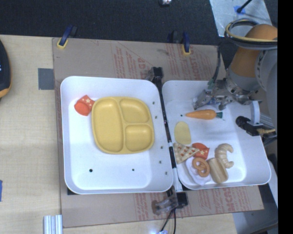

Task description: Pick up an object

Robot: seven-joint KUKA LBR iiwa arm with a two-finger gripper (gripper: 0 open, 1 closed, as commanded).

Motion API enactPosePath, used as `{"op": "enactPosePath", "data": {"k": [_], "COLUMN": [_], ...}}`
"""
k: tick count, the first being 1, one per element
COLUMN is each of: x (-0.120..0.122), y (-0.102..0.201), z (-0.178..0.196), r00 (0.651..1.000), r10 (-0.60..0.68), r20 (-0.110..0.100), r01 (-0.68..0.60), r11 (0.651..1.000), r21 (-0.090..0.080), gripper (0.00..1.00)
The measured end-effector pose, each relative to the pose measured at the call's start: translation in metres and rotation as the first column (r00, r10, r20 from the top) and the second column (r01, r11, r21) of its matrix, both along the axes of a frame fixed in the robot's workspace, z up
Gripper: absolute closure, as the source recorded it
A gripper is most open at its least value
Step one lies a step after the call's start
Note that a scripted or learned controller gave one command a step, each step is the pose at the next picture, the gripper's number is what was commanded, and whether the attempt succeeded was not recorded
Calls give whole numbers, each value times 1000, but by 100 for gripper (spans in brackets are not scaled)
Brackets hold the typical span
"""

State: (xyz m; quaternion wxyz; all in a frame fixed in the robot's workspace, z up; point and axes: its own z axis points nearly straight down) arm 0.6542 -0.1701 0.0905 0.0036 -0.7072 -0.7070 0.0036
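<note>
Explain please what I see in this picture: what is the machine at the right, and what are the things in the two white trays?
It is a robot arm, grey with an orange band, seen by one camera fixed above the bench. Its gripper hangs over the right bin, just above a toy carrot; nothing shows between its fingers. This bin also has toy food: a croissant, a pretzel, a waffle wedge, a tomato. The left bin holds a yellow divided plate and a red piece.

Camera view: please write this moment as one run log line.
gripper: low in right bin, above carrot | grasp: not seen | yellow tray: left bin
</note>
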Motion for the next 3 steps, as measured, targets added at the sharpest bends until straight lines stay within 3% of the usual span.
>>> {"op": "enactPosePath", "data": {"k": [2, 3], "x": [1, -88], "y": [-31, 8], "z": [4, 132], "r00": [1000, 1000], "r10": [1, 2], "r20": [4, 12], "r01": [-1, -2], "r11": [1000, 1000], "r21": [1, 1], "gripper": [0, 0]}}
